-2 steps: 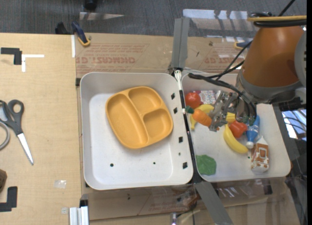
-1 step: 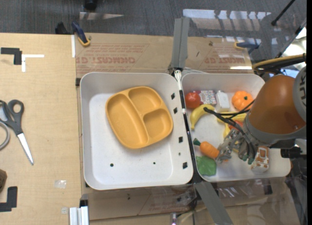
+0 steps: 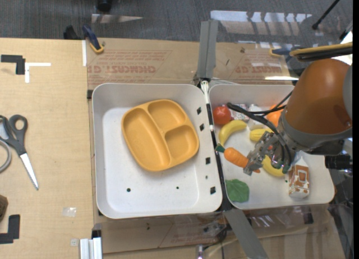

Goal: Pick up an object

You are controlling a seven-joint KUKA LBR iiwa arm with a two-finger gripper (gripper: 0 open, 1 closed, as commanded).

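- Arm reaches in from right, wrist bent down into right bin (image 3: 314, 199).
- Tool (image 3: 259, 160) low, tips at toy carrot (image 3: 236, 156); cannot tell its spread.
- Bananas (image 3: 231, 130) just beside.

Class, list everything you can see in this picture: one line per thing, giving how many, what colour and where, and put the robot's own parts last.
Bins: 2, white, side by side on the bench.
Divided plate: 1, orange-yellow, in the left bin.
Tomato: 1, red, right bin, far left corner.
Bananas: at least 2, yellow, right bin, one partly under the gripper.
Carrot: 1, orange, right bin, by the gripper.
Green piece: 1, green, right bin, near edge.
Small carton: 1, white and orange, right bin, near right corner.
Scissors: 1, grey handles, on the bench left of the bins.
Arm: 1, grey with orange band, over the right bin.
Gripper: 1, dark, low over the right bin.
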